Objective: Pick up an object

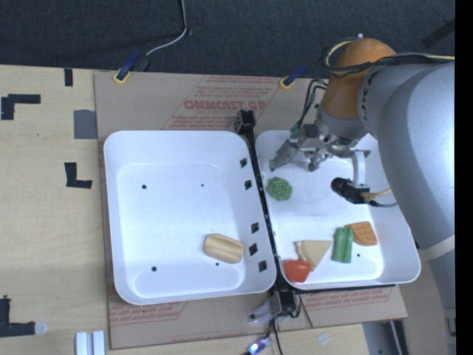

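Jaws point(295, 156) sat over the right bin point(392, 272), up near its far-left corner, close to the divider between the two bins. They looked spread, two prongs splayed apart, nothing pinched between them. Nearest candidate was the green broccoli piece point(279, 189): it lay just below and slightly left of the jaws in the camera view, toward the bin's near edge, apart from the prongs, not touching. Roundish lump, no clear long axis, so approach angle probably mattered little; a short drop toward the near-left looked like enough. Other items sat well apart along the right bin's near edge: red piece point(296, 271) at the near-left corner, pale wedge point(314, 251) beside it, green stick point(342, 245) lying roughly far-to-near, orange piece point(363, 233) just right of it. A tan bread roll point(223, 248) lay in the left bin point(133, 168), near its near-right corner, farthest from the jaws.
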Controlling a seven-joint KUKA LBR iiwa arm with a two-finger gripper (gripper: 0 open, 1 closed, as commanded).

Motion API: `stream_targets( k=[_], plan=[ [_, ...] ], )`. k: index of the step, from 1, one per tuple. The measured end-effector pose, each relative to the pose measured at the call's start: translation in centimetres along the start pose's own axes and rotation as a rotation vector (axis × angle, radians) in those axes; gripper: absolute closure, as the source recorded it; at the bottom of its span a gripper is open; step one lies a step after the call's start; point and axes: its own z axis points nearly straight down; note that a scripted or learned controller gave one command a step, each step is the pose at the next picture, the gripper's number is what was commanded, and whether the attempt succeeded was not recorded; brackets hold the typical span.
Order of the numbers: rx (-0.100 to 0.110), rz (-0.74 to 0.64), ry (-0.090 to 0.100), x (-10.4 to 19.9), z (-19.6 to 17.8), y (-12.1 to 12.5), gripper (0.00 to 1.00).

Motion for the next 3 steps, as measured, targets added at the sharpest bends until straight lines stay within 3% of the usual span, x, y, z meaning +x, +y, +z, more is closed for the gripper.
stream_targets(
  k=[1, 2, 3],
  plan=[
    [-0.002, -0.001, 0.000, 0.1, -1.4, 0.0, 1.00],
    [-0.003, -0.001, -0.001, 0.1, -1.4, 0.0, 0.00],
    [-0.007, 0.004, 0.000, -4.1, -6.2, 0.0, 0.00]
  ],
)
